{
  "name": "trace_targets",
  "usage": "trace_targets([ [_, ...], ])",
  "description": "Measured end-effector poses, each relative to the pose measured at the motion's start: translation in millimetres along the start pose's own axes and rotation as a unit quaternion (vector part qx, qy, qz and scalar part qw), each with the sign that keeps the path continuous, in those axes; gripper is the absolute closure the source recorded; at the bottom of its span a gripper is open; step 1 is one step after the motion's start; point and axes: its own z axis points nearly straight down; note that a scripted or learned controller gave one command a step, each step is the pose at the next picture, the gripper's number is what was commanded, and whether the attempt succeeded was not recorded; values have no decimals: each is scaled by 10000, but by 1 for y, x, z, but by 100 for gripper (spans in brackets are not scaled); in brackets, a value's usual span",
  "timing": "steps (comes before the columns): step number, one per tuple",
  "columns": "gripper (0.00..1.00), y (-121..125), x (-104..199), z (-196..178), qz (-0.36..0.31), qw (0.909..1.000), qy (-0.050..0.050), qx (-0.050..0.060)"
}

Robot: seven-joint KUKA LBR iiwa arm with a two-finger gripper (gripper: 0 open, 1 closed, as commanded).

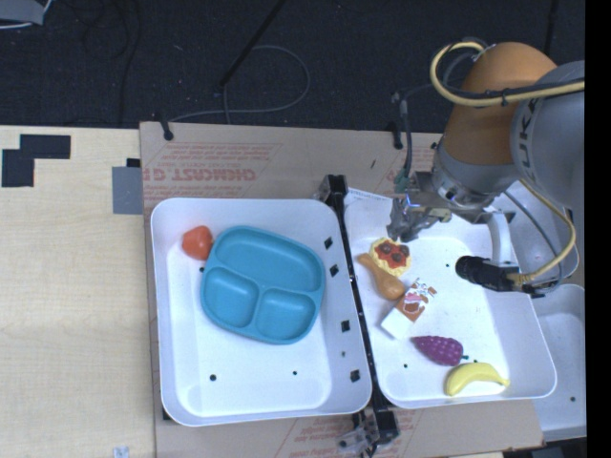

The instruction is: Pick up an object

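Note:
My gripper [402,229] hangs over the back of the right bin [520,337], just above and behind a toy pizza slice [389,254]. An orange-brown toy piece [384,280] lies against the pizza slice. A small white carton with a red print [410,305] sits in front of them. Nearer the front lie purple grapes [438,349] and a yellow banana [474,378]. I see nothing between the fingers.
The left bin [181,370] holds a blue divided plate [262,283] and a red-orange tomato [198,242] at its back left. A black divider [349,294] separates the bins. A black arm part [487,273] lies over the right bin's right side.

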Motion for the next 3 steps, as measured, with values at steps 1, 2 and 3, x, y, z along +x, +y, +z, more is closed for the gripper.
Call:
trace_targets([
  [1, 100, -5, 44, 7, 2, 10000, -2, 0],
  [2, 100, -5, 92, -5, -3, 10000, -2, -13],
  [3, 100, -12, 147, 6, -3, 10000, -4, 4],
])
